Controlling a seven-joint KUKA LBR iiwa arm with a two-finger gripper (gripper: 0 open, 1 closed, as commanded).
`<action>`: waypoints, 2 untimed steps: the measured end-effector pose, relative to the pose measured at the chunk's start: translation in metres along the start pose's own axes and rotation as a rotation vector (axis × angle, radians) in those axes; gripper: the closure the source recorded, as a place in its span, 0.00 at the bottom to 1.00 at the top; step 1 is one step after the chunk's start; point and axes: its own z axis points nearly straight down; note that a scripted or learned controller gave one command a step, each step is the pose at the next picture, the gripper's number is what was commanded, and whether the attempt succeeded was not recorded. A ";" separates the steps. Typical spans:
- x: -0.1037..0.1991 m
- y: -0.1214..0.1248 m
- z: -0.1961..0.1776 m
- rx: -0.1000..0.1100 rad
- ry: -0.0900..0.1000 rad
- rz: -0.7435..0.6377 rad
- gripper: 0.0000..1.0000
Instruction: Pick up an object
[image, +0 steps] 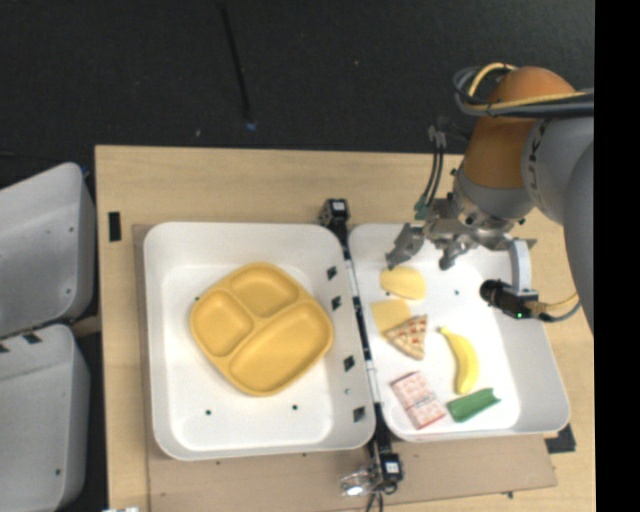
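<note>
From my end the arm (520, 110) reaches in from the right and the gripper (425, 256) hangs over the far end of the right bin (530, 372). Its two fingers stand spread apart, with nothing between them.

Candidates for the pick are all in the right bin:
- pale yellow oval piece (404, 282) – just below the gripper and nearest to it. I can't tell whether they touch.
- cheese wedge (387, 314) – next toward the camera, beside the bin's left wall.
- pizza slice (410, 338) – touching the wedge's lower right edge.
- banana (462, 360) – right of the pizza slice, lying lengthwise, apart from it.
- pink box (416, 398) – near corner of the bin, flat.
- green piece (472, 404) – just right of the box, under the banana's near tip.

The left bin (160, 400) holds a yellow divided plate (262, 326), flat and turned at an angle, roughly centred. Both bins sit side by side on the wooden bench (230, 185).
</note>
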 end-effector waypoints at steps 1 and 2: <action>0.000 0.003 -0.009 -0.014 0.000 -0.002 0.00; -0.006 0.008 0.036 -0.011 -0.003 0.000 0.00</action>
